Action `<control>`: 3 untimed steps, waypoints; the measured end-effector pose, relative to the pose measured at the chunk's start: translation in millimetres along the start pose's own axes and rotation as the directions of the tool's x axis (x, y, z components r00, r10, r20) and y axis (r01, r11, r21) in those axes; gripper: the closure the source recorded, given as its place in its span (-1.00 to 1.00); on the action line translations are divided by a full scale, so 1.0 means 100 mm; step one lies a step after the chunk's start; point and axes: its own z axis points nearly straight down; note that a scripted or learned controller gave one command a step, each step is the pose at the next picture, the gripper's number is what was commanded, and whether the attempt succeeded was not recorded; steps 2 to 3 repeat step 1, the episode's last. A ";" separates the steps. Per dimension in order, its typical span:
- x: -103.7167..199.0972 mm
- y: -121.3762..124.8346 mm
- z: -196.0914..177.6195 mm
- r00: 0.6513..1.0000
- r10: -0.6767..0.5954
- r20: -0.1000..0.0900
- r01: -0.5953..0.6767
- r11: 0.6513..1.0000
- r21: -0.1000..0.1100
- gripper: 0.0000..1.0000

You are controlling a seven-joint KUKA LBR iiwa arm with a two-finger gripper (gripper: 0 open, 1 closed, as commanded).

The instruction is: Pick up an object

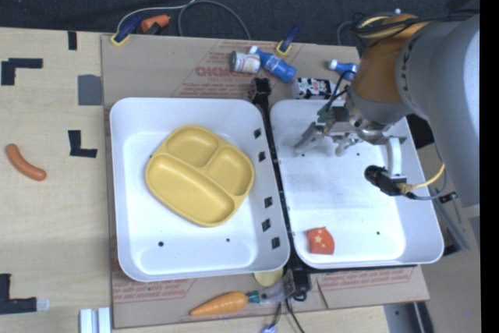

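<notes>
The yellow plate (200, 174) takes up the middle of the left bin (125, 168), leaving only bare strips around it, widest in front. Right of the plate, past the shared walls, the right bin (421, 246) has open floor between the gripper (321, 143) at the back and a red piece (320, 241) at the front.

pale wooden bench (47, 246), cardboard sheet (144, 58), left bin (131, 246), right bin (421, 246), sausage (25, 162), carrot (218, 303)
</notes>
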 end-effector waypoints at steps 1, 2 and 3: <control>0.12 -0.16 0.32 1.000 -0.002 0.002 0.002 1.000 -0.013 -1.00; 0.12 -0.16 0.32 1.000 -0.002 0.002 0.002 1.000 -0.013 -1.00; 0.12 -0.16 0.32 1.000 -0.002 0.002 0.002 1.000 -0.013 -1.00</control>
